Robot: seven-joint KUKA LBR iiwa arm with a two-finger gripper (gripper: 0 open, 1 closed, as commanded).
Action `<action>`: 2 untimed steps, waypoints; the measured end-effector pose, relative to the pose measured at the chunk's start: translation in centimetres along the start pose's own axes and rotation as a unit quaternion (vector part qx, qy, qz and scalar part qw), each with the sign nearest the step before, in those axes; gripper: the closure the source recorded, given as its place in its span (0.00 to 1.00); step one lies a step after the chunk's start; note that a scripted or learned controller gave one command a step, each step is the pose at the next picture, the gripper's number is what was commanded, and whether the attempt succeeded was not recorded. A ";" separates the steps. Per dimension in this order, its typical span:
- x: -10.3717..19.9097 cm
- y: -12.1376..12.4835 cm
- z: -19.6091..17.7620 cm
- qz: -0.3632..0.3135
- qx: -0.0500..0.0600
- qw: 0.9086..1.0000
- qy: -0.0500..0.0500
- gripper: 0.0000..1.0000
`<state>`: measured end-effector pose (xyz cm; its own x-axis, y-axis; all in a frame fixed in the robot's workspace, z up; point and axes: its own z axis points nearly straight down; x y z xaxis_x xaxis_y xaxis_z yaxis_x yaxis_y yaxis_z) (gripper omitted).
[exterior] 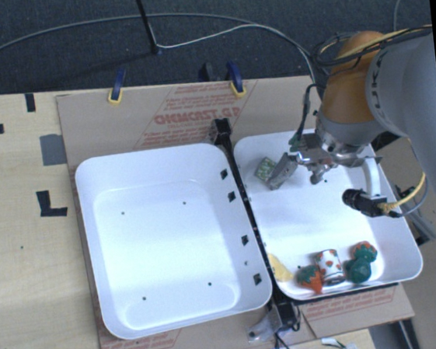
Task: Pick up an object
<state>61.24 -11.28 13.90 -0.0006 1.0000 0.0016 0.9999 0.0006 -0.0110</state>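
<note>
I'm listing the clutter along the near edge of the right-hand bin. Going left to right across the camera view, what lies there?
Yellow piece by the divider → orange and green toy → small white can with red spots → green and orange toy.

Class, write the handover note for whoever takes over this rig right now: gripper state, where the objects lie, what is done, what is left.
Gripper: over the far left part of the right bin, right beside the small green object; whether it grips it cannot be told.
Other objects: yellow piece, orange-and-green toy, red-and-white can and green-and-orange toy lie along the right bin's near wall.
Left bin: nothing to pick there.
Done: arm is positioned at the green object.
Left: confirm a grasp and lift.
</note>
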 end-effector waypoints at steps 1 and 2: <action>0.0 -3.6 -7.3 0.000 -0.008 1.000 -0.001 0.00; 1.2 -3.4 4.1 0.000 0.000 1.000 0.000 0.00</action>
<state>57.75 -10.04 9.80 -0.0012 1.0000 0.0012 0.9999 0.0012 -0.0102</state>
